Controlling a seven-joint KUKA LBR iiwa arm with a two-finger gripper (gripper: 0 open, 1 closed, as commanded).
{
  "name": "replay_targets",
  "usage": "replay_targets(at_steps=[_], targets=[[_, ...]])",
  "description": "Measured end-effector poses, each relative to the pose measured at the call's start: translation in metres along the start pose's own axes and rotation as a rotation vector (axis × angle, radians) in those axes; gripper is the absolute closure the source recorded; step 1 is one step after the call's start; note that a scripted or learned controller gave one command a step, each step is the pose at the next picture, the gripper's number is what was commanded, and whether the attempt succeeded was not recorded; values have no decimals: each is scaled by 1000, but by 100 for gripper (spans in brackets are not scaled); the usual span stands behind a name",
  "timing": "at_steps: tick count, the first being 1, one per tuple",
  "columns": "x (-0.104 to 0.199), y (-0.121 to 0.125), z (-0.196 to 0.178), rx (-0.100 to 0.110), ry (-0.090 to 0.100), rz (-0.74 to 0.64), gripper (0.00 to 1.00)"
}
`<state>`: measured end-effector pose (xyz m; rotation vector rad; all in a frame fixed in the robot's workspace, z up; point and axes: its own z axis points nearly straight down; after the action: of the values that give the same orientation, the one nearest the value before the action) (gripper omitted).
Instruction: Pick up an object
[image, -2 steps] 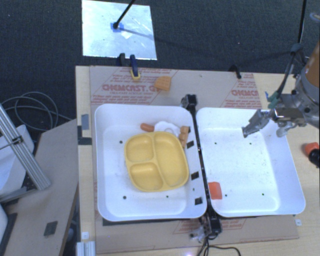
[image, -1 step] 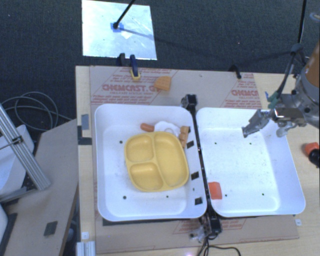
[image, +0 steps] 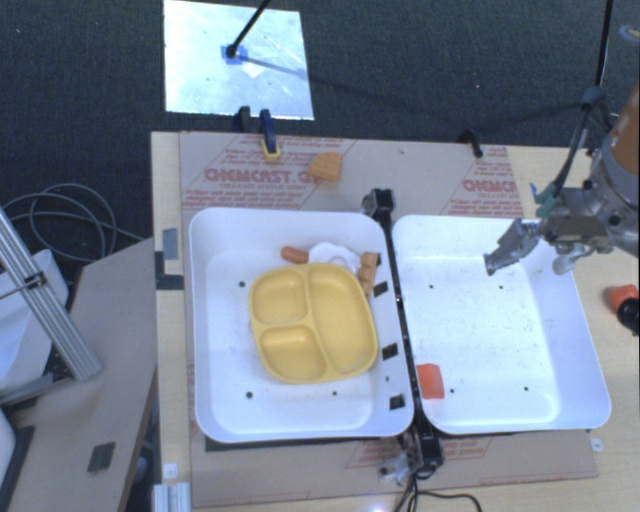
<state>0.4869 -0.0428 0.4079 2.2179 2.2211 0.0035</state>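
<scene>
Lying nearest the camera, an orange block (image: 429, 380) is sitting in the right bin (image: 560, 400), at its lower-left corner. Up and right of this block, the claw (image: 532, 252) is hovering with fingers apart, gripping nothing. Left of the block, a yellow divided plate (image: 310, 322) is occupying the left bin (image: 215, 300).
</scene>
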Motion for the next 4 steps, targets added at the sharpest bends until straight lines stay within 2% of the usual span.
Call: replay_targets(at_steps=[4], targets=[[0,0,0,0,0,0,0]])
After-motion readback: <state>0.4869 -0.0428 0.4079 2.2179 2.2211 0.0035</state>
